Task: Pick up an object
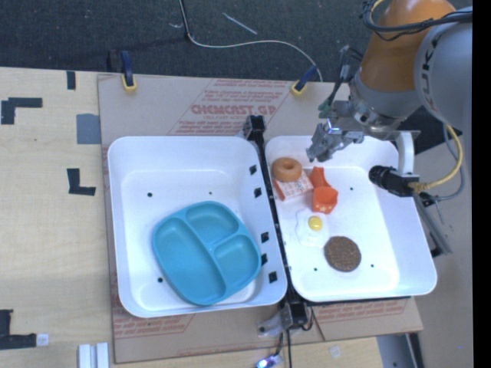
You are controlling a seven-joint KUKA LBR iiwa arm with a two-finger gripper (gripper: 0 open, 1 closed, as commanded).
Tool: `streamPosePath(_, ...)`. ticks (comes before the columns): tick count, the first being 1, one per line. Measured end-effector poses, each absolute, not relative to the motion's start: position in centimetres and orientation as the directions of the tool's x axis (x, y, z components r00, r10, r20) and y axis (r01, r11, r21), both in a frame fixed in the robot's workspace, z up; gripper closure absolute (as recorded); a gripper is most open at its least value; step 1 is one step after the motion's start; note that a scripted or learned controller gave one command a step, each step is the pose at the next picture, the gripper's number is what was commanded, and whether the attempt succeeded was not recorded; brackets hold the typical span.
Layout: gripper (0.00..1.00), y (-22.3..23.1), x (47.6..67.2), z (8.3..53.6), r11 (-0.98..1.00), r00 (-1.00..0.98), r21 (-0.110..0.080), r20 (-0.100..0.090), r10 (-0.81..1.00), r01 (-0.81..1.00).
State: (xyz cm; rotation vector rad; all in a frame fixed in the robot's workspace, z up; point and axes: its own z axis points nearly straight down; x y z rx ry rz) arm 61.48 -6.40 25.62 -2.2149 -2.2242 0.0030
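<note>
In the right bin (399, 278) lie a glazed doughnut (287, 168), an orange-red carrot-like piece (322, 192), a small packet (292, 188) under the doughnut, a fried egg (311, 225) and a brown round patty (342, 253). My gripper (322, 147) hangs over the back of that bin, just right of the doughnut and above the orange piece. Nothing shows between its fingertips. The left bin (138, 175) holds a blue divided plate (206, 251).
A black divider (265, 198) runs between the two bins. A black cylindrical part (390, 179) with a yellow cable sticks out over the right bin's back right. Clamps (126, 77) hold the cardboard base at the back.
</note>
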Motion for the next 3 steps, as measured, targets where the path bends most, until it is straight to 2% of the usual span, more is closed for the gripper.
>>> streamPosePath(2,1.0,3.8,57.0,23.1,0.006,-0.006,-0.005,0.001,1.0,1.0)
streamPosePath(3,1.0,10.0,56.2,22.8,0.008,-0.008,-0.003,0.002,1.0,1.0)
